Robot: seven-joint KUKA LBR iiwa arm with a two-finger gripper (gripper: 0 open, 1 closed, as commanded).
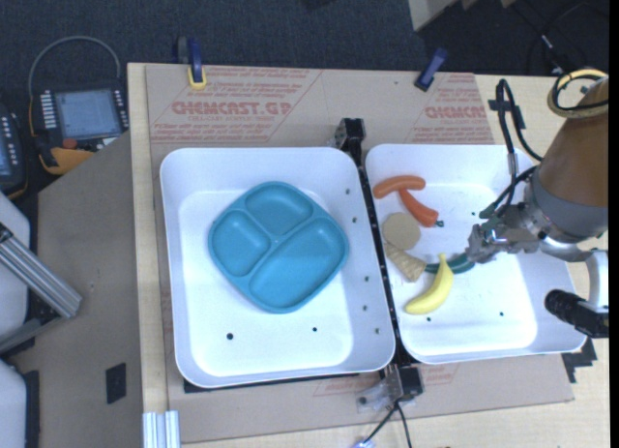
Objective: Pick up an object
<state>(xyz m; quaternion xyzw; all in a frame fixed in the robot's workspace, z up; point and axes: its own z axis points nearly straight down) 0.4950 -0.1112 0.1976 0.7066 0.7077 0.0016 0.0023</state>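
White bins (193,272), cardboard-covered bench (145,243), dark floor (242,1)

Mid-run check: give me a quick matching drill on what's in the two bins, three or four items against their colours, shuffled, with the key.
Things:
1. divided plate
2. banana
3. sausage
4. carrot

Descriptions:
A. yellow, right bin, beside the gripper
B. blue, alone in the left bin
C. orange-red, pointed, below the sausage
D. red-orange, curved, far end of the right bin

Pairs: 1-B, 2-A, 3-D, 4-C
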